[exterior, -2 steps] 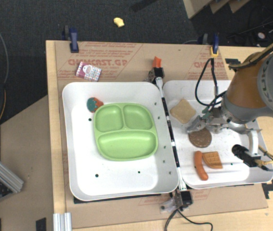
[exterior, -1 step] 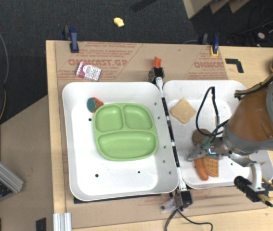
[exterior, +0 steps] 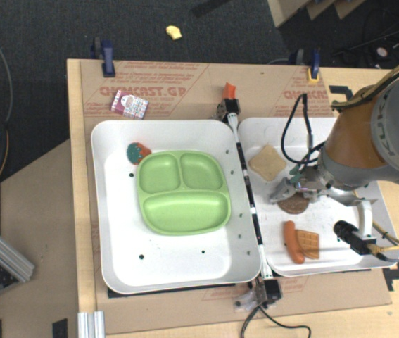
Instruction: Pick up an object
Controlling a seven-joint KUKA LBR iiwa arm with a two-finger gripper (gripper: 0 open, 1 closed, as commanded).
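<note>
The right bin (exterior: 329, 124) holds a tan bread slice (exterior: 267, 163), a flat brown disc (exterior: 294, 205), a red sausage (exterior: 293, 243) and a small orange waffle piece (exterior: 309, 242). My gripper (exterior: 284, 190) hangs low in this bin, right over the brown disc's left edge and just below the bread slice. The arm covers the bin's right part. In the left bin (exterior: 115, 248) lie a green divided plate (exterior: 183, 191) and a small red and teal toy (exterior: 138, 153) by its upper left corner.
The ridge (exterior: 245, 189) where the two bins meet runs just left of the gripper. A pink packet (exterior: 129, 104) lies on the cardboard behind the left bin. Blue clamps (exterior: 105, 57) and an orange clip (exterior: 229, 91) sit along the far edge.
</note>
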